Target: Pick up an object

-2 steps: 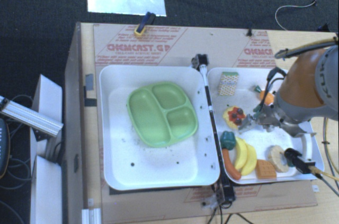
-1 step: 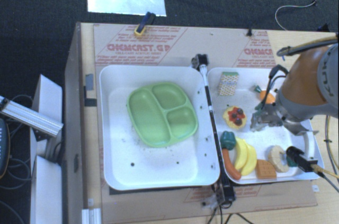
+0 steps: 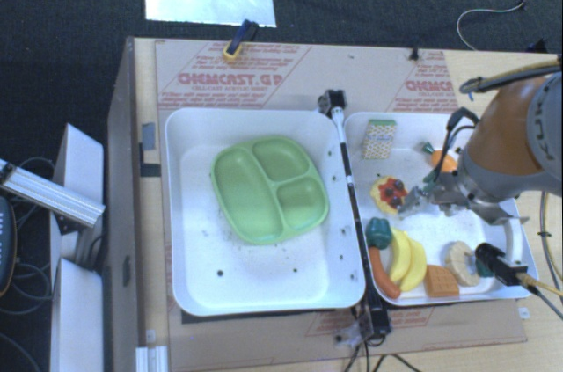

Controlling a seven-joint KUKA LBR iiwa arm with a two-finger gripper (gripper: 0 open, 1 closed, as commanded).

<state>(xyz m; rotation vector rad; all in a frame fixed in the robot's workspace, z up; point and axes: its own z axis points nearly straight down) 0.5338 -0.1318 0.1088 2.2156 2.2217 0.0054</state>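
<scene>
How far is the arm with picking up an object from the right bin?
Done: the arm has reached into the right bin, and its tool sits low beside the yellow-red toy. In hand: nothing visibly lifted; whether it grips anything cannot be told. Left: closing on an object and raising it. The bananas, carrot, cracker and the green tray in the left bin lie untouched.

A robot lab: bench [image 3: 264, 67] with paper-masked top, aluminium rail [image 3: 48, 190] left of it, cables [image 3: 493, 10] on dark carpet.
</scene>
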